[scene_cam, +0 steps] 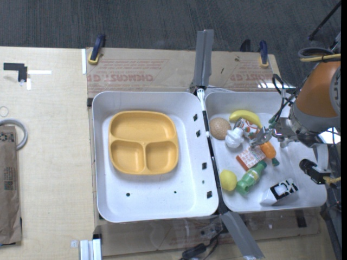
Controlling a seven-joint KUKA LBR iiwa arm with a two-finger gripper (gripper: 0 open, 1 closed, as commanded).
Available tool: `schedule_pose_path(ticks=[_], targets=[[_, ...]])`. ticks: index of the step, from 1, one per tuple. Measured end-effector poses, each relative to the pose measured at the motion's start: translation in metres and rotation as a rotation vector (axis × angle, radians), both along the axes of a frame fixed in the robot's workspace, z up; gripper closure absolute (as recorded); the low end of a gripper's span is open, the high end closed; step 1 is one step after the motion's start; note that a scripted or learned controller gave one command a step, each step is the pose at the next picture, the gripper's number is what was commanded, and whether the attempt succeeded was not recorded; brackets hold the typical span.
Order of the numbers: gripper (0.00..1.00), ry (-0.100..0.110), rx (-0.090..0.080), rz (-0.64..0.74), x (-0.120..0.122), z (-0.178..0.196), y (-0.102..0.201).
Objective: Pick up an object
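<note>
Here the claw (264,138) (grip unclear) hovers over a small orange carrot (269,151); neighbours crowd it.

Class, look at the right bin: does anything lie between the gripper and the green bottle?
Yes. The gripper sits low among the clutter by the carrot. The carrot and the red-and-white packet lie between it and the green bottle, which rests lower in the right bin beside the lemon.
</note>
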State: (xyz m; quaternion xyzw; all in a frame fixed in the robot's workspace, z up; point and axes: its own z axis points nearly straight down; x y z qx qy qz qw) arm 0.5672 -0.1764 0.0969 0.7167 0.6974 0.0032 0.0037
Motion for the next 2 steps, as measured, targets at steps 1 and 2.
schedule_pose_path(ticks=[1,2], targets=[[1.00,-0.002,0.000,-0.002,0.001,0.010,0.000],[1.00,0.010,-0.001,0.041,0.030,0.133,0.009]])
